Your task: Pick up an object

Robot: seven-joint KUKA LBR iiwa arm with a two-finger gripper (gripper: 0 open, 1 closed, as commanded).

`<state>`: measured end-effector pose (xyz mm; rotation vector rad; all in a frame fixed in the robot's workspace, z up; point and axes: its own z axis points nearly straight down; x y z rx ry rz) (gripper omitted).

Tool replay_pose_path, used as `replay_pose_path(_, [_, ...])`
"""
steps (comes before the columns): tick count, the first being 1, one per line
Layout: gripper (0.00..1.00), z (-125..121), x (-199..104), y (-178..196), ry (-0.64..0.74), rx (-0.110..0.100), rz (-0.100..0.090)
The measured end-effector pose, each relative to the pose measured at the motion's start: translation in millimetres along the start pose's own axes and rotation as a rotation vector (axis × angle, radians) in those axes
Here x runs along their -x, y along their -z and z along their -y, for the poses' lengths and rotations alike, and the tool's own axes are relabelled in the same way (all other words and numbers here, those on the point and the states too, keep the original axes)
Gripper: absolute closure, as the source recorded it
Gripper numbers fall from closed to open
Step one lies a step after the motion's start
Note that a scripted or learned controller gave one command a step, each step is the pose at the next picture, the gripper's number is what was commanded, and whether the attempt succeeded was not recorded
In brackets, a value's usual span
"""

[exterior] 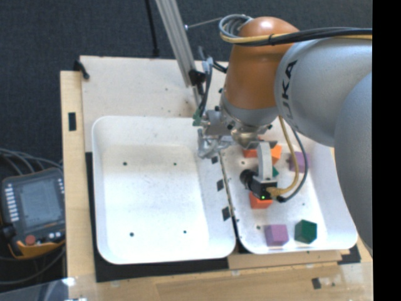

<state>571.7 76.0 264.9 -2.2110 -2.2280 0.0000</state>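
The right bin (332, 187) holds several small blocks. A purple block (276, 234) and a dark green block (306, 231) lie near its front edge. An orange block (258, 200) sits further back, partly under the wrist hardware. Another orange piece (252, 150) and a pale purple piece (299, 162) show beneath the arm, both partly hidden. My gripper (209, 144) hangs low over the ridge between the two bins, at the right bin's back left corner. Nothing is visibly held in it.
The left bin (113, 137) lies beside the gripper. A slanted aluminium post (175, 36) rises behind the bins, close to the wrist. A teach pendant (34, 205) rests off the bench at the left. The arm's bulk covers the right bin's back right part.
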Motion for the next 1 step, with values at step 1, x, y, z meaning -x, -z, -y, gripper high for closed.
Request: replay_pose_path(1, [0.0, -0.5, 3.2, -0.1, -0.007, 0.001, 0.001])
